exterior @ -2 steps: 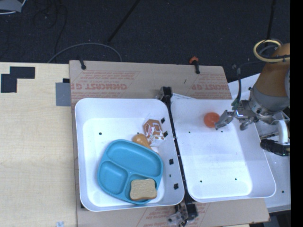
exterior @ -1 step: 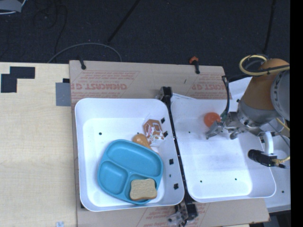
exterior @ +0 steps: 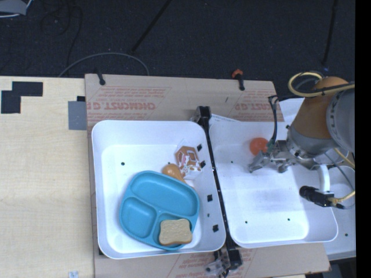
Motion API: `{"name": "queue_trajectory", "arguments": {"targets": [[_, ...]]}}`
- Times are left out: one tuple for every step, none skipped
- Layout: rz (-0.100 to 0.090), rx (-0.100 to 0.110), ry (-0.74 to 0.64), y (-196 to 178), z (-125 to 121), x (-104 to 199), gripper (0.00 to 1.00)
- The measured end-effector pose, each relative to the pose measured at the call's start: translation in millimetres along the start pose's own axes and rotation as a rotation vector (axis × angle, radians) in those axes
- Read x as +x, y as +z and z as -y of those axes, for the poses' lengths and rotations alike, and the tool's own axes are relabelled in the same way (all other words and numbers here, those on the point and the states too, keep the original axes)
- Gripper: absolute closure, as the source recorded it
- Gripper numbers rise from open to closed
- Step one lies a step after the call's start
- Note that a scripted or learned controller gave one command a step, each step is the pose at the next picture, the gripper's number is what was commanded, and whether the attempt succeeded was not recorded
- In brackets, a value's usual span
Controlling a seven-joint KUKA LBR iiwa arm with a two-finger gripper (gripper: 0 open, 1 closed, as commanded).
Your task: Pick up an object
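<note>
We start with the small orange ball [exterior: 258, 145]. It sits in the right bin [exterior: 272, 225], up near the bin's back wall and a little right of the black divider [exterior: 211, 178] that runs between the two bins. We think this ball is the thing the arm is going for.

The gripper [exterior: 268, 161] is just beside the ball, down and a bit to the right of it. So the ball lies up and to the left of the fingertips, very near, maybe touching. The ball is round, so it has no long side to line up with. We cannot tell how the gripper is set, or if it has the ball. The ball looks like it sits next to the gripper, not inside it.

The grey arm with its orange band [exterior: 316, 117] hangs over the right side of the right bin.

Left of the divider is the left bin [exterior: 107, 155]. It has a blue tray [exterior: 151, 204] with a slice of bread [exterior: 175, 231] on it. Behind the tray are a small yellow-brown thing [exterior: 172, 171] and a crinkly wrapped snack [exterior: 188, 157]. These are well apart from the gripper.

We think the next move needs a small shift up and left.
</note>
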State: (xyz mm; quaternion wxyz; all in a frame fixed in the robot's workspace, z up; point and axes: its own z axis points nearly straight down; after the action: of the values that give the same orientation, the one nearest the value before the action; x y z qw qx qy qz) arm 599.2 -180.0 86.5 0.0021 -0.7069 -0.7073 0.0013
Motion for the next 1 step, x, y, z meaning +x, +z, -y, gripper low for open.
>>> {"name": "queue_trajectory", "arguments": {"targets": [[0.0,0.0,0.001,-11.0,0.0,-0.6,1.0]]}}
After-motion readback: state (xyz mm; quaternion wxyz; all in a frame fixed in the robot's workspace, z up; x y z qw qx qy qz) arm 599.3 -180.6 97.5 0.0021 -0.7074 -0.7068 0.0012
